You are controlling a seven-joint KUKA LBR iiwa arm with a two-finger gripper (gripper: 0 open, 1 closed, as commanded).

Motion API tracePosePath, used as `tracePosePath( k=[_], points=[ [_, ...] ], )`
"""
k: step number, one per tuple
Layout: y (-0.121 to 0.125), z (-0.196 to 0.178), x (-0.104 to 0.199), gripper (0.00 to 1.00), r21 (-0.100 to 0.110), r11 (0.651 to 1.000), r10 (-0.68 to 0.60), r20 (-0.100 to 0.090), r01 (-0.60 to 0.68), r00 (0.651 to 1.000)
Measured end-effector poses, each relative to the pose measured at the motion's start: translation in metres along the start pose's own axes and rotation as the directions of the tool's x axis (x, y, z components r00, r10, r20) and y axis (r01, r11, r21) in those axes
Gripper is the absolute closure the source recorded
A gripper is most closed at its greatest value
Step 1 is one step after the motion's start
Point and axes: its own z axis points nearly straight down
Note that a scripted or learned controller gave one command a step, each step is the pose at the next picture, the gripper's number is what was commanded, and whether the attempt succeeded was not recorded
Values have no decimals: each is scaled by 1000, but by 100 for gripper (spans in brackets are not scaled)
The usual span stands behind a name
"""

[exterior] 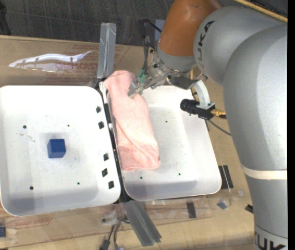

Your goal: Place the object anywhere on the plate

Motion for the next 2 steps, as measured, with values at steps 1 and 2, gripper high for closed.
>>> tracePosePath(
  k=[1, 2],
  points=[
    [1, -18, 1, 100, 0, 1000, -5, 0, 5, 1000],
    [5, -8, 51, 100, 4, 916, -401, -3, 401, 916]
  ],
)
